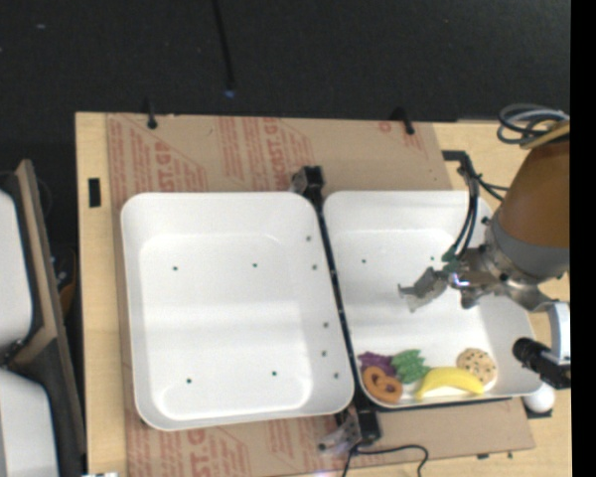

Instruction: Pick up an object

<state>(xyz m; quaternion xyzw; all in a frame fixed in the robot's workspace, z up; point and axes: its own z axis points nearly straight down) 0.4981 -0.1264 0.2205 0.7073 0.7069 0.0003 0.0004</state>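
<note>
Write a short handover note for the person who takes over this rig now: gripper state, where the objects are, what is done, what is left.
Gripper: above the middle of the right bin, holding nothing I can see.
Objects: purple grapes, donut, green piece, banana and cookie, all along the right bin's near edge.
Done: nothing picked yet.
Left: reach down to one object, grasp and lift it.

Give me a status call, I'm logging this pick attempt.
Gripper hovering mid right bin, holding nothing visible. Banana, cookie and other toy food along near wall. Path clear.
</note>
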